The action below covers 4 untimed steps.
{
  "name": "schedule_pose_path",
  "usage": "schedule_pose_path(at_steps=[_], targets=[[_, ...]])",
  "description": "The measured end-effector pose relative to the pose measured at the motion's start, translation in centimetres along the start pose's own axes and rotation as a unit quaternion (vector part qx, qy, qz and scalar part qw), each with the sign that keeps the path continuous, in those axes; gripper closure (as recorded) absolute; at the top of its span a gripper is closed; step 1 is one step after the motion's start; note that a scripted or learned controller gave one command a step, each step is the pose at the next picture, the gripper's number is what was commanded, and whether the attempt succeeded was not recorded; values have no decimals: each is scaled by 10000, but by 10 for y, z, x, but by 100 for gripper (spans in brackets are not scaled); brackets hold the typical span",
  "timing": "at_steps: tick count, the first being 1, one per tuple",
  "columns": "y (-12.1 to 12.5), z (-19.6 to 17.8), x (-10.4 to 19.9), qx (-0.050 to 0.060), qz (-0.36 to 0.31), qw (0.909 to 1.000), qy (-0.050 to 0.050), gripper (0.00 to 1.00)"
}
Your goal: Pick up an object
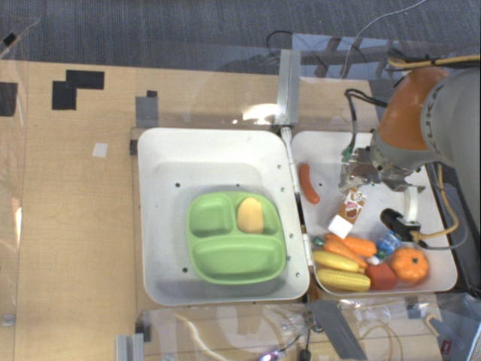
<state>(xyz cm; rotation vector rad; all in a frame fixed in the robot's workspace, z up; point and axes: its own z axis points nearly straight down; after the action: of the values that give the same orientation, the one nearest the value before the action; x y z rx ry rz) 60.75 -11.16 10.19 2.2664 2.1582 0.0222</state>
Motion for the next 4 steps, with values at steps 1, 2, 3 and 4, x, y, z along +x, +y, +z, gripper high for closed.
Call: schedule_pose_path(at_steps=[1,2,3,4], targets=[[0,0,0,0,1,10000,0,0],[0,0,0,0,0,10000,0,0],[-41,11,-25,19,-572,9984,-12,0],[-38,-2,-23,-10,-576,9983,3,100]])
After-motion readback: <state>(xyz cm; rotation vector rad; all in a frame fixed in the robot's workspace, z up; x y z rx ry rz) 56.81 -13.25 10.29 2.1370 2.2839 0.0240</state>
